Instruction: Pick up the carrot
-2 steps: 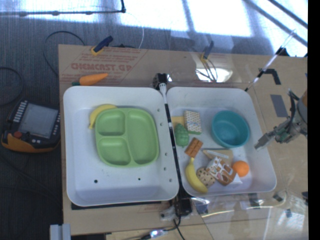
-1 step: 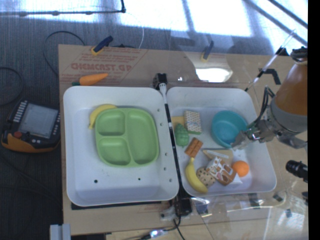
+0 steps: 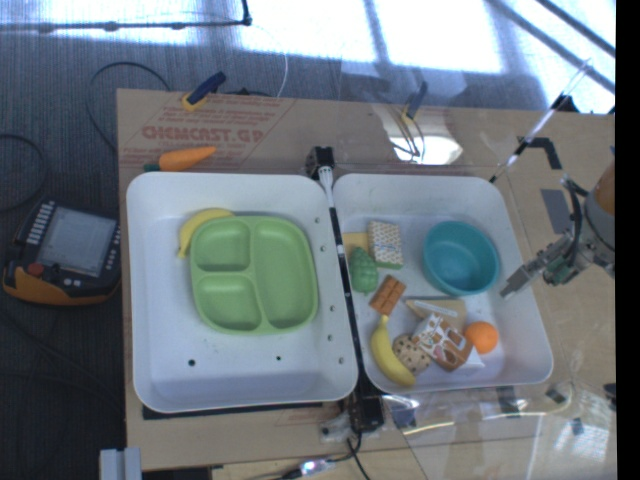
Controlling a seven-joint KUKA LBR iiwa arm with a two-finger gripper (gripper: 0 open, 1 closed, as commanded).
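1. Orange and tapered, the carrot lies on the brown surface outside both bins, just beyond the far rim of the left bin, near that bin's far-left corner.
2. Its long axis runs roughly along that rim, thick end toward the bin's middle, tip pointing away to the left as the camera sees it.
3. I see the gripper over the right edge of the right bin, close to the teal bowl. Whether its fingers are apart or closed I cannot tell; I see nothing in it.
4. From the gripper, the carrot lies well apart: across the right bin, across the green divided plate in the left bin, and past that bin's far rim. The whole width of both bins stands between them.
5. My judgement: the pick has not begun. The coming move calls for a long travel over both bins, then a descent with the fingers set across the carrot's short width.
6. Risk I would watch: the orange fruit in the right bin is far nearer and of similar colour.
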